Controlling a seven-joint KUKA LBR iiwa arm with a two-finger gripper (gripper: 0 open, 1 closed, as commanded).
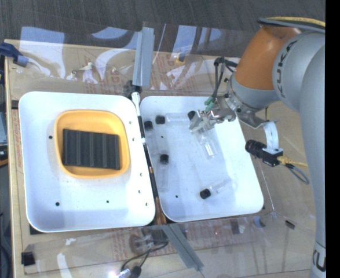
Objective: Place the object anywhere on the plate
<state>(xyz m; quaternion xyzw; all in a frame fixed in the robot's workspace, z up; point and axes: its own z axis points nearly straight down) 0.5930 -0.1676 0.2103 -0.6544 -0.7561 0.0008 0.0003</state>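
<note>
A yellow plate [90, 120] lies in the left bin [36, 184], and a black ridged block [92, 149] rests flat in its middle. Several clear vials with black caps lie scattered in the right bin [248, 196]. One vial [217, 188] is near the front and another vial [209, 150] lies just below my gripper [202, 123]. The gripper hangs low over the upper middle of the right bin, among the vials. I cannot make out whether anything is in its grasp.
Small black caps [148, 125] sit near the right bin's left wall. A metal divider [142, 57] stands behind the two bins. A black connector with a yellow cable [262, 152] hangs off the arm by the right bin's right rim.
</note>
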